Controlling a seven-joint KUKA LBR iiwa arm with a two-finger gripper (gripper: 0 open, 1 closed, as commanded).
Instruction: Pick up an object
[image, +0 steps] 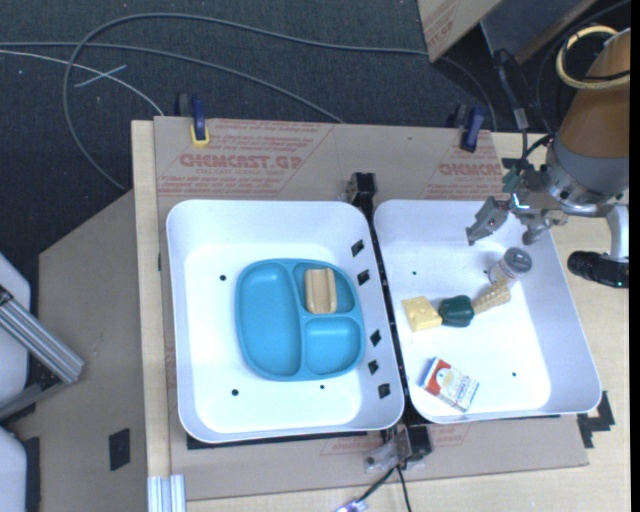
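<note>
My gripper (510, 229) hangs over the far part of the right bin (560, 340), its two fingers spread open with nothing between them. Just below it lies a small grey round object (515, 263). A tan piece (492, 296) sits a little nearer, touching a dark green object (457, 311), and a yellow block (421, 313) lies next to that on the left. A red and white small box (448, 384) rests near the bin's front edge.
The left bin (200, 300) holds a blue divided plate (270, 330) with a tan block (320, 290) in its upper right compartment. A black divider with clips (368, 290) runs between the bins. Cables lie on the dark floor at the back.
</note>
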